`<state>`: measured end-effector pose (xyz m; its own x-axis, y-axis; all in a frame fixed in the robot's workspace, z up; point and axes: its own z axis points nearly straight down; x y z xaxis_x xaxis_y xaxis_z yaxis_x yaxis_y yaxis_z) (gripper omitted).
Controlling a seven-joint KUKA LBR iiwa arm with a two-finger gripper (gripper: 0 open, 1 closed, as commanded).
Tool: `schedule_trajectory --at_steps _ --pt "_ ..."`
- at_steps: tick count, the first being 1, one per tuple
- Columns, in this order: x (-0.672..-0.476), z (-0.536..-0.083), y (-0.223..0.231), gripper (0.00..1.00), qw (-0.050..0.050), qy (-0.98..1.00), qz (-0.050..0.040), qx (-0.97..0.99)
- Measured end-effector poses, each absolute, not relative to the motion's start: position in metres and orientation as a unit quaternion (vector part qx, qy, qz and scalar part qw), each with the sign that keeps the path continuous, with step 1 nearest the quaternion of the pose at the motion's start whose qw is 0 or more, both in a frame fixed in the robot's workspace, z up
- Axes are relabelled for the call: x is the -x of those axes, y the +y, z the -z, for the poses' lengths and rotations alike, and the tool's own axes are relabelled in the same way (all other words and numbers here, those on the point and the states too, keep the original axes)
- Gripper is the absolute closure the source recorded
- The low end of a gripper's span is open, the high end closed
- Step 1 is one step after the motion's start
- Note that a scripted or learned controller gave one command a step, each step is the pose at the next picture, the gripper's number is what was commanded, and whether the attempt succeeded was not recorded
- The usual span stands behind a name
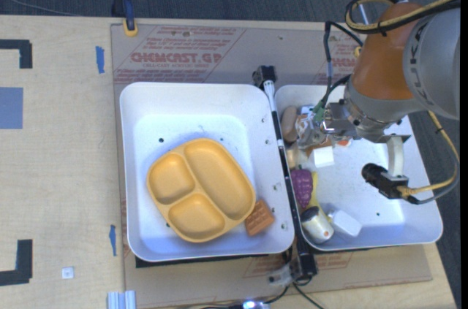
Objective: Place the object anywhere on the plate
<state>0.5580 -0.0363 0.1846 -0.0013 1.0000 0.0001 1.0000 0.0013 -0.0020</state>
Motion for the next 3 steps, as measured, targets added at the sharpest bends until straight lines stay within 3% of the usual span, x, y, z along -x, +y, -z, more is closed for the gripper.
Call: schedule_trajectory --at_steps 1,2,3 --pt "-0.507 -0.247 -0.044 1.0 -0.001 -0.707 0.0003 0.707" --pt "-0.48 -0.405 -0.026 1.0 -0.001 -0.707 0.0011 0.707" --pt "-0.48 -0.405 -0.026 0.0 -0.001 -0.707 0.0004 0.707"
